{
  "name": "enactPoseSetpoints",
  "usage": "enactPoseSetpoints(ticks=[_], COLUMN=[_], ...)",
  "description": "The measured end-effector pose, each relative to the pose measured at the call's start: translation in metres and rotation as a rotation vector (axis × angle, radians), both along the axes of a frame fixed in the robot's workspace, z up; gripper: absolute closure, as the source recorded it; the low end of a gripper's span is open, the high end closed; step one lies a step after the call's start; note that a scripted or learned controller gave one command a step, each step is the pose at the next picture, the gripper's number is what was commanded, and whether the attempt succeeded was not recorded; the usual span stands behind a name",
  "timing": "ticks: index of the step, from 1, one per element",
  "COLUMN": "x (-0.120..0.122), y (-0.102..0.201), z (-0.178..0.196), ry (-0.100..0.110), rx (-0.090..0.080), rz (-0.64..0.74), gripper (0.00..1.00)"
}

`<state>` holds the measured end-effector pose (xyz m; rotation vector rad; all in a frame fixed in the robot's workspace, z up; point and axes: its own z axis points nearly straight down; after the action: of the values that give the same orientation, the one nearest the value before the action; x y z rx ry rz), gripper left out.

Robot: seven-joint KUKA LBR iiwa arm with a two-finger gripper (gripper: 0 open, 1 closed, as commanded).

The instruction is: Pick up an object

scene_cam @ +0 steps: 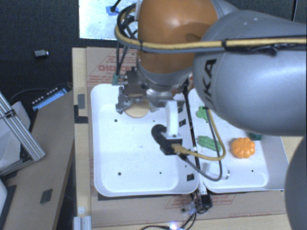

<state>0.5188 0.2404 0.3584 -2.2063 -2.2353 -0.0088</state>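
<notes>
Tan disc (138, 112): a flat, pale brown round piece lying in the far part of the left bin (134, 169), close to that bin's far wall and a little right of its middle. Only its near edge shows; the rest is covered from above by the gripper (126, 105). The gripper stands directly over the disc's left half, low over the bin floor. Whether it touches the disc cannot be told, nor whether it is set wide or narrow, since the wrist hides it from this angle. Nothing can be seen held in it.

The arm (254, 80) reaches in from the right, its grey body crossing above the far half of the right bin (244, 180), with its orange band (175, 23) above the wrist.

In the right bin, an orange pumpkin (243, 147) sits toward the right side. A green piece (209, 142) lies to its left, apart from it. A second green piece (203, 112) lies farther back, partly hidden by the arm.

Both bins rest on a cardboard sheet (101, 67) with red print.
</notes>
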Motion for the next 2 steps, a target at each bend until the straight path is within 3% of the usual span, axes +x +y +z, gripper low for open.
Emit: enactPoseSetpoints(ticks=[1,2], x=[0.0211,0.0206], y=[-0.0062,-0.006], z=[0.1867,0.1877], ry=[-0.015,0.0], rx=[0.003,-0.003], rz=[-0.007,-0.001], gripper=[1.0,1.0])
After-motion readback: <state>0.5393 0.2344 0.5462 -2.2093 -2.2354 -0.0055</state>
